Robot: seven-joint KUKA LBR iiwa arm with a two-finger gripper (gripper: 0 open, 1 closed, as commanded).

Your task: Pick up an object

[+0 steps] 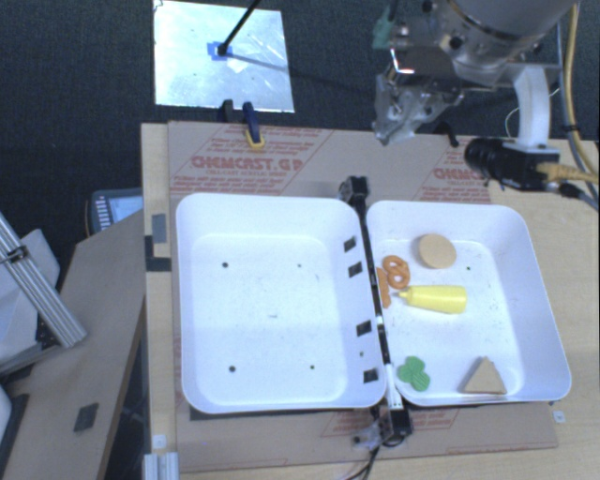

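Cardboard-topped bench under two white bins — dark carpet beyond

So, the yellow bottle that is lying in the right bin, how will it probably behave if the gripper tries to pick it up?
The yellow bottle lies on its side and looks rounded, so it may roll when pushed. Its surface looks smooth, so it might slip between fingers. It lies close to the orange pretzel, which a grasp could nudge.

The grey arm is cut off by the frame's top edge; its blurred two-finger gripper is unreadable.
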